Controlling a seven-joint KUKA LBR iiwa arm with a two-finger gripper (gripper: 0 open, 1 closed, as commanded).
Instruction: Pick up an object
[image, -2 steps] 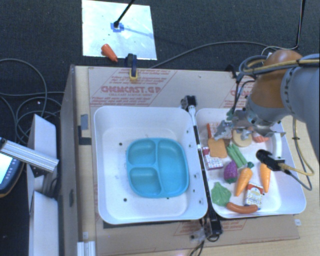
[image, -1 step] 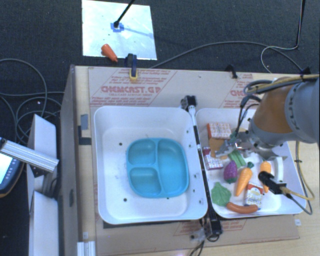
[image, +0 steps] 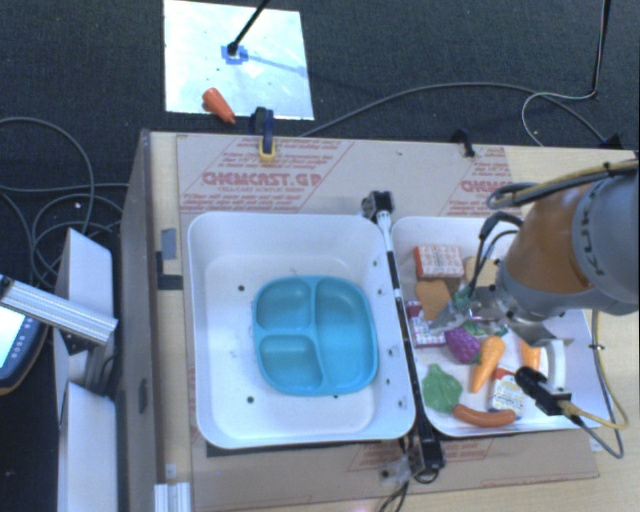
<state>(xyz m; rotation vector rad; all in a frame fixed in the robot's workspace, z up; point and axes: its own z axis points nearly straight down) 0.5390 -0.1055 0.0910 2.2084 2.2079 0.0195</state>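
Note:
The right bin (image: 405, 232) holds several toy foods. Among them are a red-and-white box (image: 438, 260), a tan block (image: 432, 297), a purple bunch of grapes (image: 462, 345), an orange carrot (image: 487, 362), a green leafy piece (image: 438, 386), a red sausage (image: 483, 415) and a small white packet (image: 505, 397). My gripper (image: 466, 314) hangs low over the middle of this bin, just above the grapes and right of the tan block. The arm's grey and orange body (image: 560, 250) hides the bin's right part.
The left bin (image: 225, 240) holds a blue divided plate (image: 315, 335). A black-and-white bar (image: 392, 270) runs along the wall between the two bins. Cables (image: 560, 395) trail from the wrist over the right bin's near corner.

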